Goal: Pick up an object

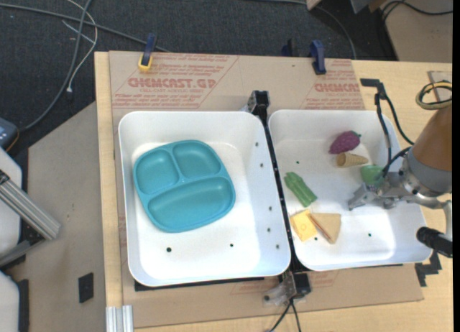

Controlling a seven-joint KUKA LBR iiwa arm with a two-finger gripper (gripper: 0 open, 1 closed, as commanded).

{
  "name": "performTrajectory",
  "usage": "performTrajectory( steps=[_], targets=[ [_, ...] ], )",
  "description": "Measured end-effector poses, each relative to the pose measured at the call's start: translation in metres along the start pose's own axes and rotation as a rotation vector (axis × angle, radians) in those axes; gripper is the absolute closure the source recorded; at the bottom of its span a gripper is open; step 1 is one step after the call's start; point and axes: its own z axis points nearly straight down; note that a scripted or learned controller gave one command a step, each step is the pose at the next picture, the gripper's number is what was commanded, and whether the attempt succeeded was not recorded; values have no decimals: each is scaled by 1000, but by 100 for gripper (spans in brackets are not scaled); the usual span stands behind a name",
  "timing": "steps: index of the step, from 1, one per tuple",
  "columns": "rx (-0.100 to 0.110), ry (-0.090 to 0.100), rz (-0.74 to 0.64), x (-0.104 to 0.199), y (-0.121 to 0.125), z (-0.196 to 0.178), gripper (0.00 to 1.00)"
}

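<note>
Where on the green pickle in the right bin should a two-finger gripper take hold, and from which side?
Grip the pickle at its middle, coming straight down from above. It lies flat, long and narrow, slanting across the bin floor, so the fingers should probably close across its short width. It lies apart from the cheese, which leaves room.

Bare floor is left along the right bin's [402, 248] front; the middle is crowded by the green pickle [300, 188], cheese [302, 226] and sandwich wedge [328, 226].
</note>
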Motion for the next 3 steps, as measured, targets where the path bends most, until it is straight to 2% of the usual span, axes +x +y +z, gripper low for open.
performTrajectory(
  steps=[1,3],
  targets=[
    [-3,-2,1,-1,1,-11,100],
    [-7,-7,0,1,3,-134,100]
  ],
)
